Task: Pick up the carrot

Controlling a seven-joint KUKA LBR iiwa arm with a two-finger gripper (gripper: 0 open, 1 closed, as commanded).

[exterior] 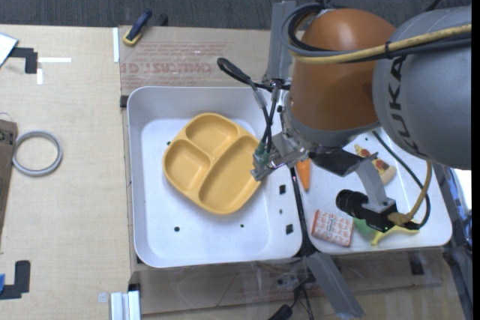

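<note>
From above, at a slant: two shallow white bins side by side on a sheet of cardboard point(187, 60). In the left bin point(150, 236), a yellow plate point(214, 172) with three compartments, lying flat, set toward the wall shared with the right bin point(439, 232).

Over most of the right bin, the grey arm point(427, 86) with its orange band point(337, 71), hiding the far and middle parts of that bin's floor. Below the band, the claw point(268, 161): a small tangle of metal and wires reaching left across the shared wall to the plate's right edge. Touching the plate or just above it, impossible to tell. Impossible also to say whether spread or pressed together, being too small and cluttered to read.

Just right of the claw, the carrot point(303, 174), in the right bin close by its left wall. Only a short orange taper in sight, tip toward the near side, upper end lost under the arm. Beside the claw rather than within it, as far as can be made out.

Farther right in the same bin, a pale wedge with red spots point(379, 165), partly covered by the arm. Near the front wall, a red-and-white packet point(332, 227). Next to that, a yellow-green thing point(390, 234), half hidden and not identifiable.

On the bare bench to the left, a grey ring of tape point(35, 152), flat, well apart from the bins. At the cardboard's far corner, a blue and yellow clamp point(139, 26). At the left edge, a dark brown shape point(6, 142), cut off by the frame.
</note>
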